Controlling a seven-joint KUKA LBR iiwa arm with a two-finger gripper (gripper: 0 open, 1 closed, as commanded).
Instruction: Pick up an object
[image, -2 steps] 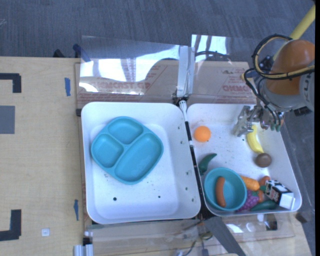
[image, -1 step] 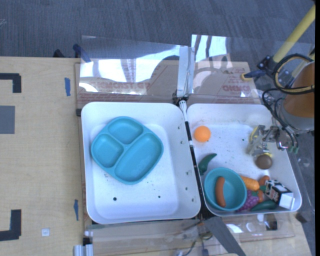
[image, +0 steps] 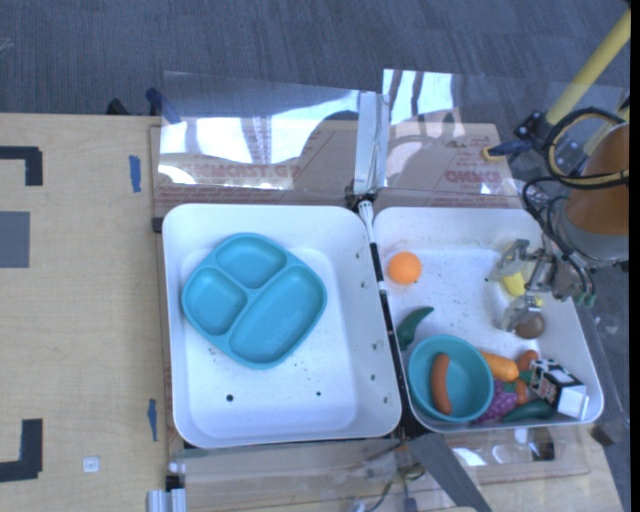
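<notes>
Blue bowl (image: 452, 378) w/ sausage (image: 441, 383) nearest; end effector (image: 528, 292) upper right of bowl, grip state can't tell, poised over brownish obj (image: 528, 322)

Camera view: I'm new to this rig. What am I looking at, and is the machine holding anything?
One fixed camera looks down at a slant on a bench with two shallow white bins. The left bin bears a blue divided plate. The right bin holds an orange ball, a blue bowl with a toy sausage in it, and toy food along its lower right. The grey-and-orange robot arm reaches in from the right; its pincer hangs low over the right bin. Whether it grips anything is unclear.
</notes>
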